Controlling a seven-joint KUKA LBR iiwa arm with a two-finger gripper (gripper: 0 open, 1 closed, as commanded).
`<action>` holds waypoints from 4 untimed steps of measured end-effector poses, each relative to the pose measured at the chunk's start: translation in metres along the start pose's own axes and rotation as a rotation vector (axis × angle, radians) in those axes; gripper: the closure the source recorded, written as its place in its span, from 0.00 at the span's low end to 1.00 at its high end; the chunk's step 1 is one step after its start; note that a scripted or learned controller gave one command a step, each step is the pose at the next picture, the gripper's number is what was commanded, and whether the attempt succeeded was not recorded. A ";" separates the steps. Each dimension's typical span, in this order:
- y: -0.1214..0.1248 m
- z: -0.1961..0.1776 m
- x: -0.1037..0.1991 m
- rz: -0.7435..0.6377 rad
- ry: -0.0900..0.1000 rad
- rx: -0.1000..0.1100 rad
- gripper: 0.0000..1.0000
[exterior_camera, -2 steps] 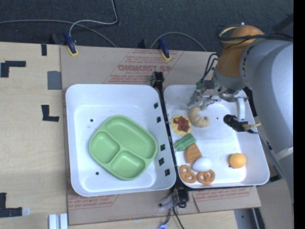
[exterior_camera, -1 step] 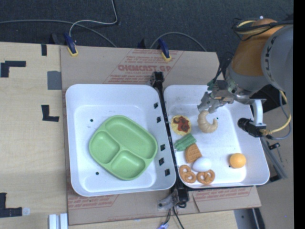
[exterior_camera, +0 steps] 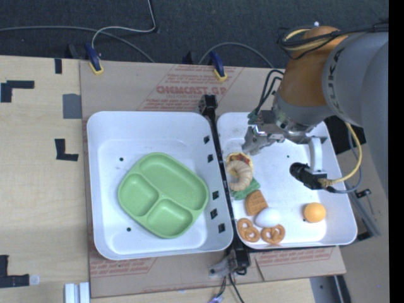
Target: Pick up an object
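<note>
— Where is the pincer seen?

— The pincer (exterior_camera: pixel 251 142) is seen over the right bin (exterior_camera: pixel 344 235), near that bin's far left corner and close to the wall shared with the left bin (exterior_camera: pixel 104 144). It is carried by the grey and orange arm (exterior_camera: pixel 315 74), which comes in from the right. Whether it is released or clenched cannot be told.

— What is found nearest to it?

— A curled bread roll (exterior_camera: pixel 240 174) is found just below the pincer in the view, laid on a green leaf (exterior_camera: pixel 247 189). Whether the roll is touched by the pincer cannot be told.

— And further off?

— Below the roll, further from the pincer, a brown cracker (exterior_camera: pixel 255 203) is seen, then a white egg (exterior_camera: pixel 269 218). One pretzel (exterior_camera: pixel 249 230) and a second pretzel (exterior_camera: pixel 273 234) are set side by side at the near wall. An orange ball (exterior_camera: pixel 314 213) is seen to the pincer's lower right, well apart from it.

— Is anything placed on the other side?

— A green divided plate (exterior_camera: pixel 163 194) is laid in the left bin, to the pincer's lower left, beyond the shared wall. Both bins are borne by the desk (exterior_camera: pixel 38 188).
</note>
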State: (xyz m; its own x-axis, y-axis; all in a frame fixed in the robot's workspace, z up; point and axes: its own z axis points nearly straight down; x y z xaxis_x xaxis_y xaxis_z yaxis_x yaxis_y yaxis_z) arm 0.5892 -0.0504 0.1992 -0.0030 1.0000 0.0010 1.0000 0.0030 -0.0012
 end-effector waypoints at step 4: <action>0.038 0.113 -0.051 0.001 -0.001 -0.005 0.00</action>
State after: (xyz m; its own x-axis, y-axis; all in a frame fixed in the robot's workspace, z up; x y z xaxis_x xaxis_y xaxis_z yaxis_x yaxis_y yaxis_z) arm 0.6270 -0.1011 0.0862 -0.0023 1.0000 -0.0004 1.0000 0.0023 0.0040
